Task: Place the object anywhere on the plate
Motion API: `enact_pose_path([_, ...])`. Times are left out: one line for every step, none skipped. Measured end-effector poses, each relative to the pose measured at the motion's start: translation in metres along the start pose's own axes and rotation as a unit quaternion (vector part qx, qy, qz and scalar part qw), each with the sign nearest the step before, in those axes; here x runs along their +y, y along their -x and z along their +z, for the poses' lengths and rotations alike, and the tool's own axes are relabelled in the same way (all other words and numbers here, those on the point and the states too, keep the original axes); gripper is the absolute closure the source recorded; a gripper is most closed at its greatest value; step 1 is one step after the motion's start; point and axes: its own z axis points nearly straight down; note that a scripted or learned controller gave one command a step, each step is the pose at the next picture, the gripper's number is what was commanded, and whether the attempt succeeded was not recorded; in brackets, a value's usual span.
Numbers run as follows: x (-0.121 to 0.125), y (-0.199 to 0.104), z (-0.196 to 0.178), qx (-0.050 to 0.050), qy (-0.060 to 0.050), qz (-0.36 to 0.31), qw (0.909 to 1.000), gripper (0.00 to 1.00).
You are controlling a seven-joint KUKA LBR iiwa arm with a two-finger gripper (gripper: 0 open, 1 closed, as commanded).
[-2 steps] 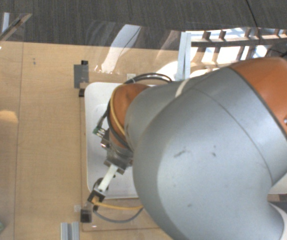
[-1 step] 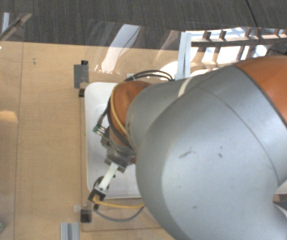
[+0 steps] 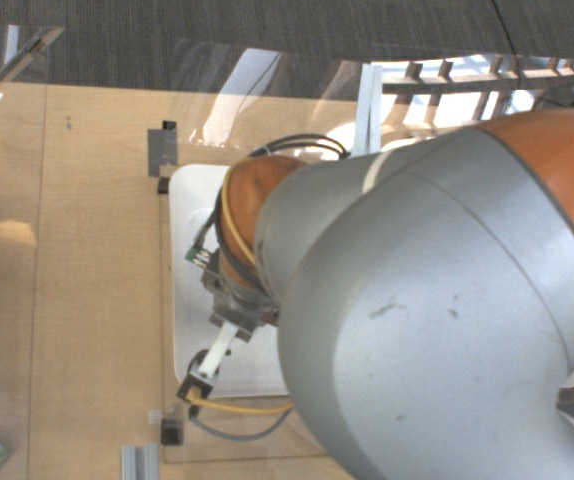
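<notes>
A smooth, rounded grey arm with a glossy orange band bulges across the right and middle, covering most of the shallow white bin. What shows of the bin is a matte strip of floor with a rounded corner, running along its left rim. The gripper hangs low over this strip, near the rim, its metal body half tucked under the band; whether it is spread or pressed together cannot be told. Where the object and the plate lie cannot be told either, as the arm hides that ground. Small black brackets sit at the bin's left corners. The pale wooden bench lies open to the left
</notes>
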Motion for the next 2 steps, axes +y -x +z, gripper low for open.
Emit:
enact_pose_path([0.049,0.096,0.014,-0.004,-0.005,-0.101,0.9948,1.0])
enact_pose_path([0.02,0.039,0.029,0.0,0.001,-0.014,0.9999,1.0])
